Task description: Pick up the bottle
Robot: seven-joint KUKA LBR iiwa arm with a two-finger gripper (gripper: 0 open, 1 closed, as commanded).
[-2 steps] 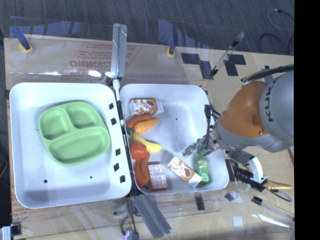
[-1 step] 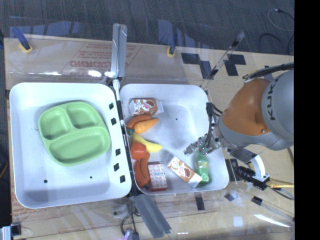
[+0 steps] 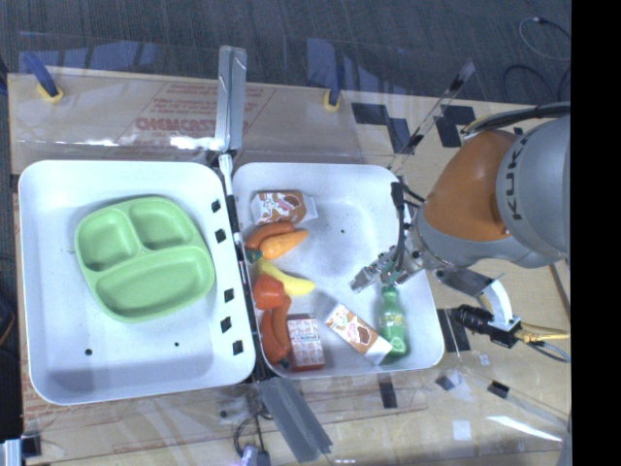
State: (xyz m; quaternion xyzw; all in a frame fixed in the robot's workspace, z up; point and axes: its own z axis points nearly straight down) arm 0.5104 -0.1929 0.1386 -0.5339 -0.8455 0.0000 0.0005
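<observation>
The gripper (image 3: 386, 278) is hovering right at the cap of the green bottle (image 3: 392, 320), lying in the right bin (image 3: 342, 184) at lower right, probably lining up a grasp; its grip cannot be told.

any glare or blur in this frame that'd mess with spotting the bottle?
Camera view: overall soft and low-res, labels unreadable; glare streaks on the clear sheet behind the bins, not on the green bottle; the right bin floor is mottled with grey shadow near the gripper, whose fingertips blur into that shadow; the bottle's green stands out against the white.
</observation>
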